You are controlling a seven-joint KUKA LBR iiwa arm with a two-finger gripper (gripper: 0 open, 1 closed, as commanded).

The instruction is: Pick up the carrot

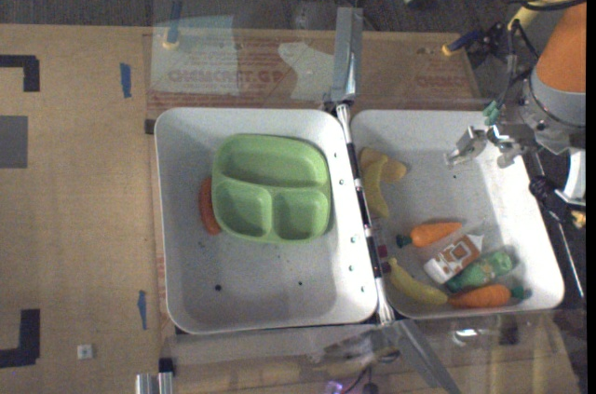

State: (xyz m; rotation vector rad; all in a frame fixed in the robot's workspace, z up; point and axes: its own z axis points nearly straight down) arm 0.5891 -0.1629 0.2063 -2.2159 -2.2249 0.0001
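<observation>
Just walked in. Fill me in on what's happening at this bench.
The arm's gripper hangs open over the upper part of the right bin, holding nothing. Two carrots lie lower in that bin: one carrot near the middle, another carrot by the front wall, among bananas and small bottles. The left bin holds a green divided tray.

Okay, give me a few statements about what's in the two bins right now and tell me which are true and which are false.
1. A green divided plate sits in the left bin. True.
2. The claw is gripping a carrot. False: nothing is between its fingers; it hovers over the right bin's upper right part.
3. Two carrots lie in the right bin. True: one near the middle, another by the bottom edge.
4. The bananas are in the left bin. False: both, upper and lower, lie in the right bin.
5. An orange object peeks out beside the plate's left edge. True.
</observation>
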